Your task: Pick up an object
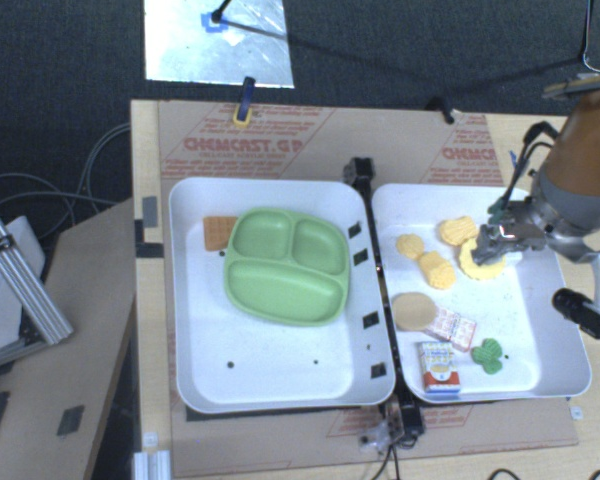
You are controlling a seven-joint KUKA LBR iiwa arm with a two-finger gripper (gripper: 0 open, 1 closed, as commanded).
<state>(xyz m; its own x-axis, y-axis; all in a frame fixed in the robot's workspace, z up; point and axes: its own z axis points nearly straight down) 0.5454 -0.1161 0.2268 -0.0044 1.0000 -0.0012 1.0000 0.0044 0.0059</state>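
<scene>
Down at the front sits a small juice box [439,365] in the right white bin [555,368]. Left bin [195,298] holds a green divided plastic tray [285,266] touching a brown cracker [218,232]. Grey gripper [490,243] hovers over a pale yellow slice [480,262]; its fingers are too blurry to tell.

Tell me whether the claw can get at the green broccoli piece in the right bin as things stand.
Probably yes. The green broccoli piece lies uncovered near the right bin's front corner, beside the juice carton, with nothing on top. The claw hangs over the same bin.
</scene>
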